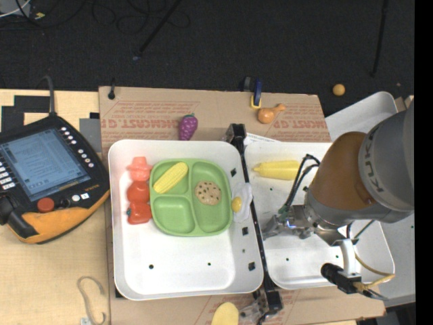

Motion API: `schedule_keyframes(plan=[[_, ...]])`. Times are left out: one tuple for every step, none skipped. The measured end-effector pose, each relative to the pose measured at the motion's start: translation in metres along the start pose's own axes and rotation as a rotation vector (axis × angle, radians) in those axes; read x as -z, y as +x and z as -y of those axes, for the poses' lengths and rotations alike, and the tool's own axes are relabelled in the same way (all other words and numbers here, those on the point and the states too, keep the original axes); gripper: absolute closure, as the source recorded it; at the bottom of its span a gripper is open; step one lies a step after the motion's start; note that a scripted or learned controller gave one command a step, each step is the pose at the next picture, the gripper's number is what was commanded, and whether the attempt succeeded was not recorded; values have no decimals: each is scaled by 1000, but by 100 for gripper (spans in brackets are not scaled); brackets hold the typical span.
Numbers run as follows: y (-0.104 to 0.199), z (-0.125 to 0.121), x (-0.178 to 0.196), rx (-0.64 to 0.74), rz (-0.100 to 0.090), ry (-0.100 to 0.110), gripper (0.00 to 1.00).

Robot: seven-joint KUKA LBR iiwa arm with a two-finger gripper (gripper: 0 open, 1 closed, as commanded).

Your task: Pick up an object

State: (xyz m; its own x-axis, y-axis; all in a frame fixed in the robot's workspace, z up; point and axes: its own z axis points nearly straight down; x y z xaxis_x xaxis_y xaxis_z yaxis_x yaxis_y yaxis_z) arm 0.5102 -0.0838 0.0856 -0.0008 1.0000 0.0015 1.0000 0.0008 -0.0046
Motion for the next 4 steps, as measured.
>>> schedule_keyframes(plan=[[-3,0,12,-9,0,-2,100],[-8,7,58,-7,1,-5,100],[-7,0,103,-1,1,-7,100],[-8,0,144,-1,1,-5,100]])
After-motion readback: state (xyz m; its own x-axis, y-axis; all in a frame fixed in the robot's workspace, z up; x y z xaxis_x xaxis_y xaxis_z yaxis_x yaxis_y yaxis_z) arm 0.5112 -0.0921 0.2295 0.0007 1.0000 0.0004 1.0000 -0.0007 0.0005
